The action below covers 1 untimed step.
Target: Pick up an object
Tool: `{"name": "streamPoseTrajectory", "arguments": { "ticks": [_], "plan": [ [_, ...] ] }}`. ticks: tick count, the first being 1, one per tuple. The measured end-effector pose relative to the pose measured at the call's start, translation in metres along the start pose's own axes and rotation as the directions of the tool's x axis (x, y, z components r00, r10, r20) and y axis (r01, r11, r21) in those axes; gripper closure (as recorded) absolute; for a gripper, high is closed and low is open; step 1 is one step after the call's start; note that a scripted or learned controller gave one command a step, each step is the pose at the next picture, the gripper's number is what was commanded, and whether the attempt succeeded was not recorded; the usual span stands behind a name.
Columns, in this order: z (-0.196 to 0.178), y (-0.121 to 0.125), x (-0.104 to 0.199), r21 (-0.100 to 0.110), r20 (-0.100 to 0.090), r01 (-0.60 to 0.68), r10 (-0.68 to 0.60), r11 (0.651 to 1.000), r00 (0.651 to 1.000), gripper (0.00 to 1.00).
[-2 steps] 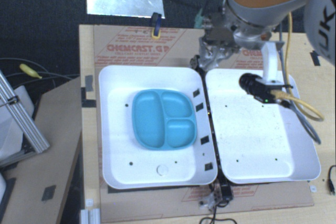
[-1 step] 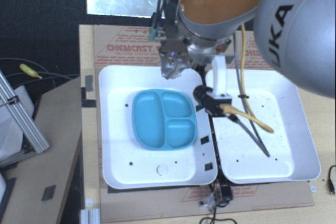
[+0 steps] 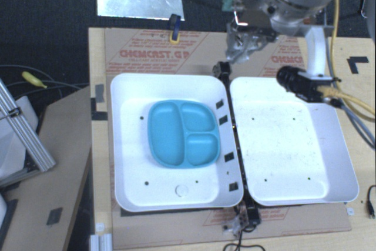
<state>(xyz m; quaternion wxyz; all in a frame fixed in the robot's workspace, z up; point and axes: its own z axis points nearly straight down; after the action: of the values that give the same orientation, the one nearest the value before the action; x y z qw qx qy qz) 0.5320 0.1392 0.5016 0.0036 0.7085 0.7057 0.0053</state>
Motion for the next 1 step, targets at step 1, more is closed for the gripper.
{"name": "streamPoseTrajectory", "arguments": {
  "ticks": [1],
  "plan": [
    [0.0301,-0.0185,0.0936,0.014,0.0,0.017,-0.017,1.0,1.0,1.0]
  ]
}}
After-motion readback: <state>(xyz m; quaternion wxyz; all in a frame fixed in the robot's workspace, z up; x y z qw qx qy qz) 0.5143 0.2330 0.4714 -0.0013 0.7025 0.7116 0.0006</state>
